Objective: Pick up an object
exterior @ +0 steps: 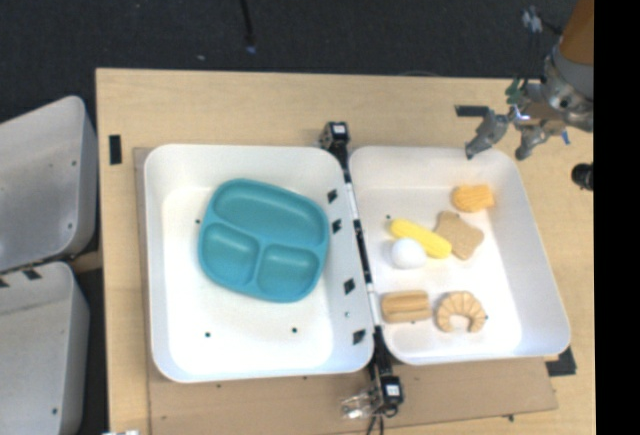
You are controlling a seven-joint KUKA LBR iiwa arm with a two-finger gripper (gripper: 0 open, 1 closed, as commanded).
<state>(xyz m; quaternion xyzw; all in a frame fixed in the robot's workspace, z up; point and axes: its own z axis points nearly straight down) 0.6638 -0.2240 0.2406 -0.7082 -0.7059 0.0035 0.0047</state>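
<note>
Six small food items lie in the right bin (535,253), and any of them could serve as the thing to pick up: an orange piece (472,197) nearest the far wall, a tan biscuit (460,234) just in front of it, a yellow banana (420,237) touching a white egg (407,253), and, along the near side, a brown roll (405,306) beside a croissant (461,311). The end effector (505,135) hangs over the far right corner of that bin, above its rim, with its two fingers spread and nothing between them. From there the orange piece is the closest candidate, lying a short way toward the near side and slightly left; everything else sits further down the bin in the same general direction. The banana's long axis runs on a slant from far left to near right, so a grip on it would probably want the fingers set across that line. The left bin (180,343) holds a blue divided plate (264,240), well apart from the arm, and plays no part in the nearest reach. Both bins sit on a light wooden surface (120,113).
</note>
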